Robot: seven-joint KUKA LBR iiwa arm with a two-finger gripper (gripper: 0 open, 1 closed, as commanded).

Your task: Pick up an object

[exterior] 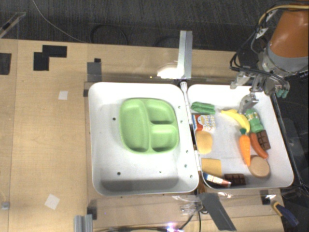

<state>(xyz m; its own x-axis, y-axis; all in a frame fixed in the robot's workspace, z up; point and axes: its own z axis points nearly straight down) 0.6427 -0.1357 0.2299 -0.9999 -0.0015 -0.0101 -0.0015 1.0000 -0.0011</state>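
Right of centre, right bin (pixel 285 178): banana (pixel 236 118), carrot (pixel 245 150), other toy food. Left bin (pixel 99 144): green tray (pixel 147 124). Tool (pixel 249 102) above banana, opening indeterminate.

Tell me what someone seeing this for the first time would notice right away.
Probably the green divided tray, sitting alone in the left bin. Next, the clutter of toy food in the right bin, where a banana and a carrot stand out, with the gripper above the banana.

Wooden bench (pixel 43 144), dark carpet (pixel 120 8)
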